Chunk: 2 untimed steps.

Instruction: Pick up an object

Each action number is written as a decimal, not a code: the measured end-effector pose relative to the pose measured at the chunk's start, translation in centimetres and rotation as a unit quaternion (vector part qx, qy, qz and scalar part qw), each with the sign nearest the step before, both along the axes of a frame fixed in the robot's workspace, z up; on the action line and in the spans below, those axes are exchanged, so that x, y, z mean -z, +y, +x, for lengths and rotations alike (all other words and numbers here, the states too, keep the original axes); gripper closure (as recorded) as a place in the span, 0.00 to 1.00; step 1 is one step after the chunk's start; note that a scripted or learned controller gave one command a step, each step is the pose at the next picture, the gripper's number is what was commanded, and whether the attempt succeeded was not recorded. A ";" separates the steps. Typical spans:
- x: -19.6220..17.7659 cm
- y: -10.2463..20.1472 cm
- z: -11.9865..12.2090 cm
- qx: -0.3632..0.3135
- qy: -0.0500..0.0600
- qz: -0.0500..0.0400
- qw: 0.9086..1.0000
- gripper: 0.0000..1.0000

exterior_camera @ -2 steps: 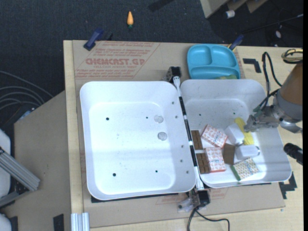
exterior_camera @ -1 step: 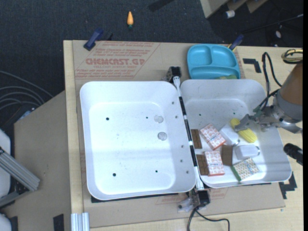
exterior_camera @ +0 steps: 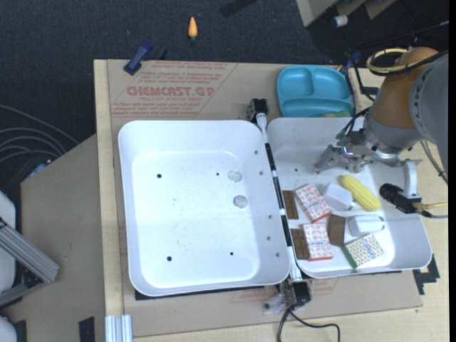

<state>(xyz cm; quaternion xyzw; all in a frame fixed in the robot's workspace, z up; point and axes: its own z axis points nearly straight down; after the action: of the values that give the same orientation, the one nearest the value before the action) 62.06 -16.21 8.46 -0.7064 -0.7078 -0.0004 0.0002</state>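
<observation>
One fixed camera looks down at a slant, seemingly from well above, on both bins (exterior_camera: 128, 148).

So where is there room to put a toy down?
The left bin has a wide bare floor. In the right bin, the far corner left of the gripper is free. Its near half is crowded: yellow corn, small packets, white pieces.

At the top of the frame we see a blue divided plate (exterior_camera: 313, 91) lying on the bench (exterior_camera: 178, 87), just above the right bin. Up on the dark carpet (exterior_camera: 71, 20) we spot a small orange object (exterior_camera: 192, 27), and a blue clip (exterior_camera: 137, 59) sits at the bench's upper left edge.
</observation>
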 end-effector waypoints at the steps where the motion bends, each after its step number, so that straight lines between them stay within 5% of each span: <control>1: -0.1 -3.3 4.6 0.000 0.000 -0.001 1.000 0.00; 2: -0.1 -4.3 4.7 0.000 0.000 0.000 1.000 0.00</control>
<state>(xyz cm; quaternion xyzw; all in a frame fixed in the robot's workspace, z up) 66.72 -20.50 8.54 -0.7064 -0.7078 -0.0007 0.0002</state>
